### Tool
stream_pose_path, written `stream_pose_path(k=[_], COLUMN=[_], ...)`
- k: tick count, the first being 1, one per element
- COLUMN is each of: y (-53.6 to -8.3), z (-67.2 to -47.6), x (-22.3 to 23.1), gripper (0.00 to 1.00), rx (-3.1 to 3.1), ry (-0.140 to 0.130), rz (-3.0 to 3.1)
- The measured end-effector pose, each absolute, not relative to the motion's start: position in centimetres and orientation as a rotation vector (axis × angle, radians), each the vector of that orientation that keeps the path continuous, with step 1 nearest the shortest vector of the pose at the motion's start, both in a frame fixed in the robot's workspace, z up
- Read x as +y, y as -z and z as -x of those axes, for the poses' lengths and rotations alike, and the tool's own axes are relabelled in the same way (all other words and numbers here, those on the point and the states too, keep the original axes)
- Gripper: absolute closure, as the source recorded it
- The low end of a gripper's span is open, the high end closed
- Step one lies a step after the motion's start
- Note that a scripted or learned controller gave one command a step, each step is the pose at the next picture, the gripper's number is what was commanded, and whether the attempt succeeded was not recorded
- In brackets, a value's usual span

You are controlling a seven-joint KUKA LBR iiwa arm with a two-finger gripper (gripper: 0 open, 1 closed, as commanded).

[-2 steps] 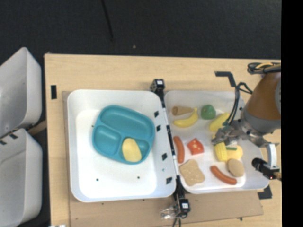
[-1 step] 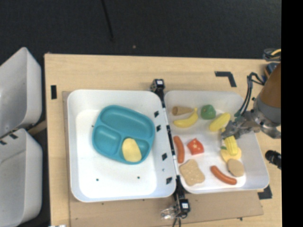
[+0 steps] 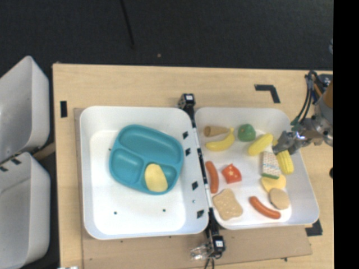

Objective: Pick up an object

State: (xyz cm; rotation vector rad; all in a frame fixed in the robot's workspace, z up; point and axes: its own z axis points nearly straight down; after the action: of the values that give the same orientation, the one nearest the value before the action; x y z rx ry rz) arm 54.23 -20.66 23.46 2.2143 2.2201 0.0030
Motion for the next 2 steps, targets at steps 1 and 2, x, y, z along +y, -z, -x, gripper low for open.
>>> stream_pose_path(k=[1, 2], y=[-24.0, -24.4], z=[-54.3, -54.7], x=[-20.8, -15.2], gripper=[1.0, 1.0], rx=[2.225, 2.231], ry=[0.0, 0.0], rz=[-2.217, -2.215])
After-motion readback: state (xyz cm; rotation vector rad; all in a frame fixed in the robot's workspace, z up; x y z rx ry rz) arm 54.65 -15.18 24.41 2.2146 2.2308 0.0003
